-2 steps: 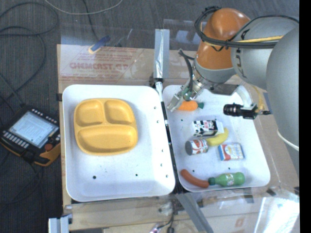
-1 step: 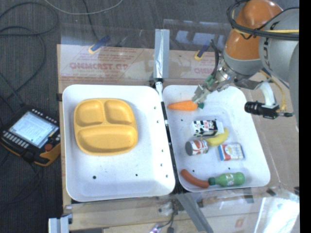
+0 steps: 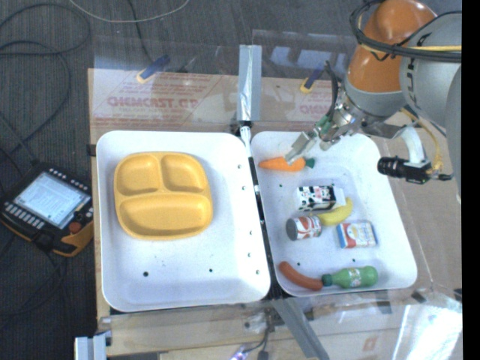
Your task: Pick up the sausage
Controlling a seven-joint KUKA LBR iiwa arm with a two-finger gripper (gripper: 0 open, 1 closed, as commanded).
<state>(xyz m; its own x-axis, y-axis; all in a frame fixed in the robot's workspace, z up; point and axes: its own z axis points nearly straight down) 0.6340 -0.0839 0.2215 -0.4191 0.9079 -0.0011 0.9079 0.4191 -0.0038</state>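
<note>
The sausage [image 3: 299,276] is a reddish-brown link lying near the front edge of the right bin [image 3: 390,201], its right end touching a green bottle [image 3: 352,277]. My gripper [image 3: 303,148] hangs over the back of the same bin, just above an orange carrot [image 3: 283,165] and far from the sausage. Nothing is visibly held in it.
In the right bin also lie a black-and-white carton [image 3: 319,196], a banana [image 3: 337,214], a red-and-white can [image 3: 304,227] and a small box [image 3: 355,235]. The left bin [image 3: 127,276] holds a yellow divided plate [image 3: 163,195]. A handheld pendant [image 3: 49,205] lies at the left.
</note>
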